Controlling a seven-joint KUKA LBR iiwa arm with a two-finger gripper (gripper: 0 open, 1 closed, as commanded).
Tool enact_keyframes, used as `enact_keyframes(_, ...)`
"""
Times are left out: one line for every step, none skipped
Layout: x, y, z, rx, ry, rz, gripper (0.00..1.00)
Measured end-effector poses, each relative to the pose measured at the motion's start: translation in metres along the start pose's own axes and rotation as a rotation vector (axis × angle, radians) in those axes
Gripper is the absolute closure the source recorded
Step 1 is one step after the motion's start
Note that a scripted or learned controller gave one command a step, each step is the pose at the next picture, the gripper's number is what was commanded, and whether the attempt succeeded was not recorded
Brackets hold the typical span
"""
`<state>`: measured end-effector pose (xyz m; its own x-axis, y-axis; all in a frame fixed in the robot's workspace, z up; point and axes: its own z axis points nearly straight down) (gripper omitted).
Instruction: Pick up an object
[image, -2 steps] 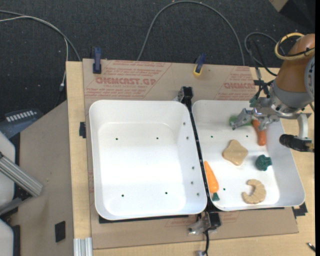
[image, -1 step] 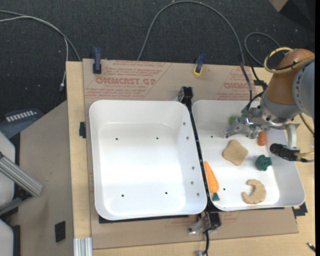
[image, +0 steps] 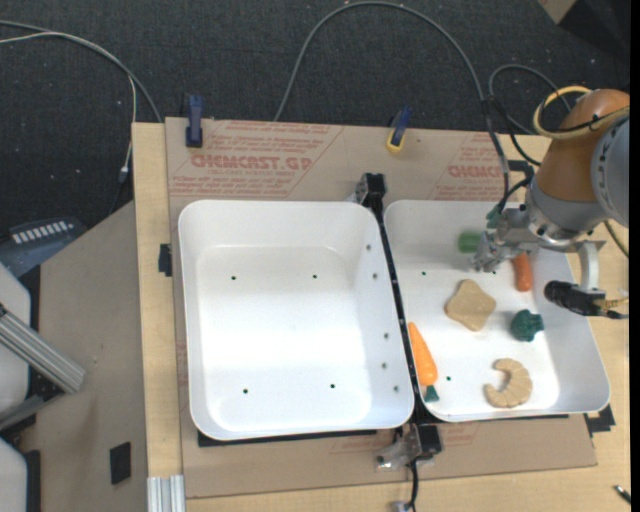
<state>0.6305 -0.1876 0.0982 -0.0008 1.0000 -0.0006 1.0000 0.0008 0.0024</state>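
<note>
Over the right bin (image: 590, 385) the arm (image: 585, 160) is seen reaching in from the right, its gripper (image: 492, 252) lowered near the bin's far side. Whether anything is pinched cannot be told: the tip is small and partly masked by the wrist, so its state is left undecided. A green piece (image: 469, 241) lies just beside the tip, on its left, and an orange-red piece (image: 522, 272) lies just beside it on the near side; contact with either cannot be confirmed.

Four more candidates are spread across the same bin. A tan slice (image: 470, 305) rests near the middle, a dark green lump (image: 526, 324) is to its right, a tan crescent (image: 509, 383) lies toward the near edge, and a carrot (image: 423, 360) is set along the left wall. All appear to rest on the floor of the bin. The left bin (image: 290, 225) is shown beside it, touching along the shared wall.

The task is judged to be at an early stage: a descent toward the green piece or the orange-red piece seems to be in hand, but no lift is shown and nothing is seen raised off the floor. A secure closing on one object and a clean lift are what is left.
</note>
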Motion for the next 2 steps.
enact_keyframes(-0.007, -0.005, -0.048, -0.002, -0.001, 0.001, 1.0)
enact_keyframes(-0.013, 0.005, -0.101, -0.003, -0.001, 0.0, 1.0)
